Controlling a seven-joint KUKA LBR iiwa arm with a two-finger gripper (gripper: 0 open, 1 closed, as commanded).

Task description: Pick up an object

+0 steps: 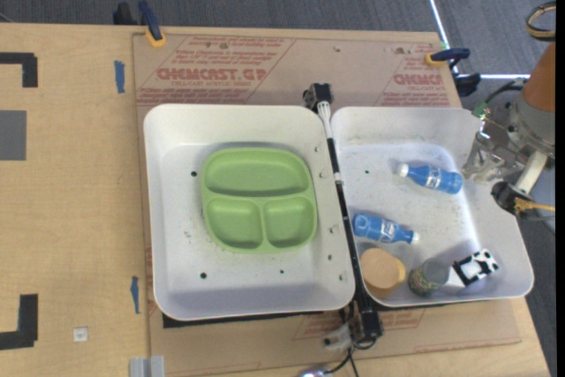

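along the near edge of the right bin (516, 282) sit three small things in a row: a round tan disc (383, 270), a dull grey-green can (428, 277) just right of it, and a black and white block (475, 267) in the near right corner. the disc and the can are just beside each other.

a little farther in lies a blue bottle (384, 229) on its side. its long side runs left to right, tipped a bit, and its pale tip points right and near, toward the disc. a second blue bottle (429, 177) lies farther back. it also runs left to right, and its white cap points left. the two bottles are apart.

the gripper (494, 156) is at the right rim of that bin, near the second bottle but not touching it. nothing is between its fingers. i cannot tell how wide it is open.

the left bin (168, 190) has a green plate (260, 198) with three parts, lying flat in the middle.
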